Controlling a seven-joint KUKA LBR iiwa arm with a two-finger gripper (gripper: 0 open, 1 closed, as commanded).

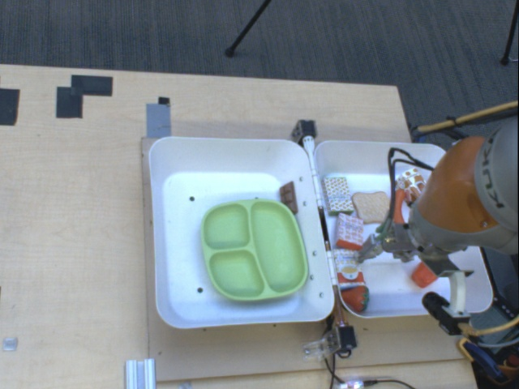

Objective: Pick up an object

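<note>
Grey pincer point(375, 245) hovers, seemingly spread, over toy food in right bin point(478, 298).

A single fixed camera looks down from above the table point(73, 241) at a slant, far enough back to take in both white bins: the left bin point(162, 241) near centre, the right bin point(478, 294) toward the right edge. Dark carpet point(162, 19) fills the top, and the arm point(462, 197) enters from the right.
</note>
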